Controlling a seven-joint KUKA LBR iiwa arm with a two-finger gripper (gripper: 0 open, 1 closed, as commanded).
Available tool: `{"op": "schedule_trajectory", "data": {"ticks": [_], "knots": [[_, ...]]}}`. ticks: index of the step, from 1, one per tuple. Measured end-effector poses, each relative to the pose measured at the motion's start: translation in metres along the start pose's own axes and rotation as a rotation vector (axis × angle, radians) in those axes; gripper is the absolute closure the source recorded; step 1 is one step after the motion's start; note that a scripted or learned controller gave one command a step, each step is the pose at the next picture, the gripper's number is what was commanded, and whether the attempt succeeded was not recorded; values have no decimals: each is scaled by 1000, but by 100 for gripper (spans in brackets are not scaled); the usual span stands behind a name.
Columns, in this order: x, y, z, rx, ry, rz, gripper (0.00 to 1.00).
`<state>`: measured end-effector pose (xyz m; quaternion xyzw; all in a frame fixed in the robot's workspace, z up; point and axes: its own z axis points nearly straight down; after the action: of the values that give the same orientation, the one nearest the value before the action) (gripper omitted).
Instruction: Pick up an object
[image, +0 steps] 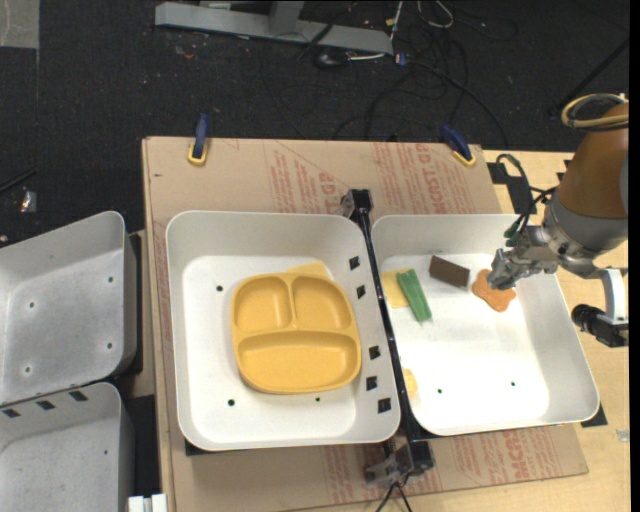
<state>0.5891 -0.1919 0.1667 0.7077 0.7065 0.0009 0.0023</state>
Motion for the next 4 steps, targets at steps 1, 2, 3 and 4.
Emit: {"op": "schedule_trajectory", "data": {"ticks": [1, 2, 3, 4], "knots": [[10, 6, -55, -2, 0, -6, 100], [10, 6, -53, 2, 1, -4, 100], [55, -3, -48, 6, 3, -7, 100], [102, -15, -47, 6, 4, -8, 100]]}}
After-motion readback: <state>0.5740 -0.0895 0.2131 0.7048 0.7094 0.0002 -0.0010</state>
